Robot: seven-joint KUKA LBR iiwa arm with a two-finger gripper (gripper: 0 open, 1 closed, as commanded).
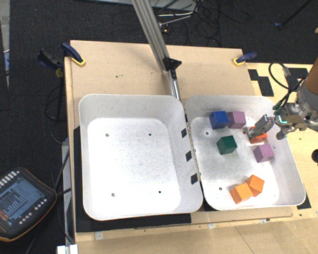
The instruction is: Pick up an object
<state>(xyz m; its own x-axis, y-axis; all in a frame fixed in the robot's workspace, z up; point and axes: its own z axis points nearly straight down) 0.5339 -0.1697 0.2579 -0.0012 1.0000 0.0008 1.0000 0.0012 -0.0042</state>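
The right bin (286,194) holds several small blocks. A blue cube (218,119) and a purple cube (236,119) sit side by side near the bin's back. In front of them lie a green cube (227,144), a second purple cube (263,152) and two orange blocks (247,189) near the front wall. A small red-orange block (258,137) lies just under the left finger. My gripper (272,128) hangs over the bin's right part, open, its fingers (262,125) spread apart with nothing between them.
The left bin (85,142) stands beside the right one. A slanted metal pole (153,30) runs from the back to the seam between the bins. Blue clamps (69,51) grip the bench's back corners. A teach pendant (16,202) lies at the lower left.
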